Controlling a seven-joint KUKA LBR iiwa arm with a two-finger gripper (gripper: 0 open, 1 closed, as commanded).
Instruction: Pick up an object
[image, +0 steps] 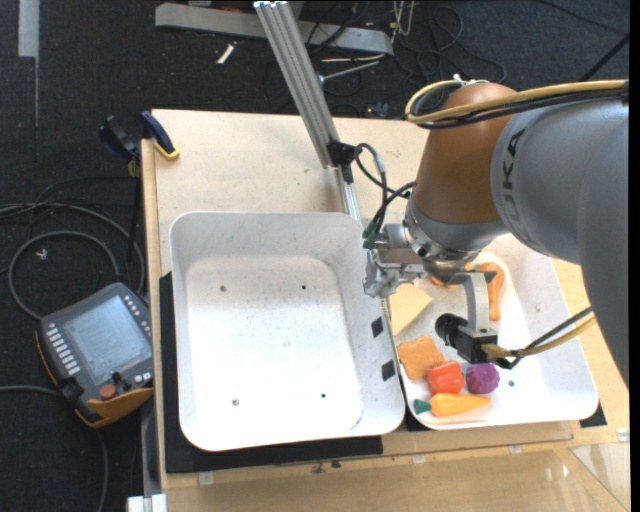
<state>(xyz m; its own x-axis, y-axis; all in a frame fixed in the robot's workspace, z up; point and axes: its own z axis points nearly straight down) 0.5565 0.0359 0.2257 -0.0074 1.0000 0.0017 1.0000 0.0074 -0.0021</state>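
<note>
A: Where do we have room to move?

B: We see the left bin (262, 330) bare across its whole floor, its rim running from the upper left of the bench down to the lower centre of the frame. The right bin (560, 385) is far tighter: the arm (520, 165) comes in from the upper right and covers most of its upper half, so we only get open white floor at the lower right of it.

A: And the objects?

B: We find them clustered at the right bin's left side, against the divide between the two bins. A pale yellow cheese wedge (408, 307) lies uppermost, just under the wrist. Below it sit an orange toast-like square (420, 354), a red pepper-like piece (446, 377), a purple round piece (482, 377) and, nearest the bottom rim, an orange carrot-like piece (459, 404). A slim orange piece (494, 289) lies further right, beside a black fitting.

A: The gripper?

B: We place the gripper (384, 272) low over the shared rim, just beside the cheese wedge's upper edge. We cannot tell how it is set, and we see nothing gripped.
</note>
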